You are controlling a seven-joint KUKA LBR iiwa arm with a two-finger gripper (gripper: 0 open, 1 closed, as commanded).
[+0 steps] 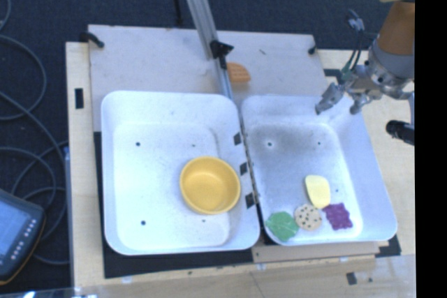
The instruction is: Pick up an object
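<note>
My gripper [343,103] hangs over the far right rim of the right bin [293,143], open, with nothing between its fingers. In that bin's near corner lie a pale yellow piece [318,190], a purple piece [339,215], a tan cookie [307,217] and a green round piece [282,225]. They sit well below and in front of the gripper. A yellow bowl [209,184] stands in the left bin [140,150], near its right side.
A slanted metal pole [201,10] rises from between the bins at the back. An orange object [238,73] lies on the bench behind the bins. A tablet [15,230] and cables lie on the floor at the left.
</note>
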